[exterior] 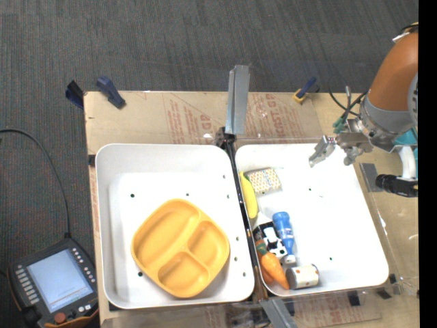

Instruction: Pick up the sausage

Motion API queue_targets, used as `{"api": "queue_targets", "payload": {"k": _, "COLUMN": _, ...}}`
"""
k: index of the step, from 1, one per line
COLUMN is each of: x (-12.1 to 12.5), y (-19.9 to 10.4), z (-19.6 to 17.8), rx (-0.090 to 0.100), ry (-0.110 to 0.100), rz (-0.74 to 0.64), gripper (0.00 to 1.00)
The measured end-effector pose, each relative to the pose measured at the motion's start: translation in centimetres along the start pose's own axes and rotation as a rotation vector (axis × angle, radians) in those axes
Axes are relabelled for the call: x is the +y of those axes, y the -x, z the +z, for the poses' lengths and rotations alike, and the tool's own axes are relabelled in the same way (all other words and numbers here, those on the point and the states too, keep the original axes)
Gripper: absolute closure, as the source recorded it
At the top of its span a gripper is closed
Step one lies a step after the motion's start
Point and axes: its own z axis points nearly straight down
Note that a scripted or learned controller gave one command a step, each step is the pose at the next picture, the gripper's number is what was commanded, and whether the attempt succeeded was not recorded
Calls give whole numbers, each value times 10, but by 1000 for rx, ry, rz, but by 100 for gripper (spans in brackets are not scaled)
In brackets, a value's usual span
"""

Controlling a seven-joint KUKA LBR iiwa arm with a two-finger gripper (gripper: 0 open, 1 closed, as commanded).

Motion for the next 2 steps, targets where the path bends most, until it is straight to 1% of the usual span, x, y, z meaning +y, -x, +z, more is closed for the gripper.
{"api": "queue_targets", "payload": {"k": 1, "x": -5, "y": 21, "z": 108, "rx": 4, "ry": 0, "rz": -159, "gripper": 0}}
{"api": "queue_targets", "payload": {"k": 2, "x": -4, "y": 22, "z": 97, "rx": 2, "ry": 1, "rz": -161, "gripper": 100}}
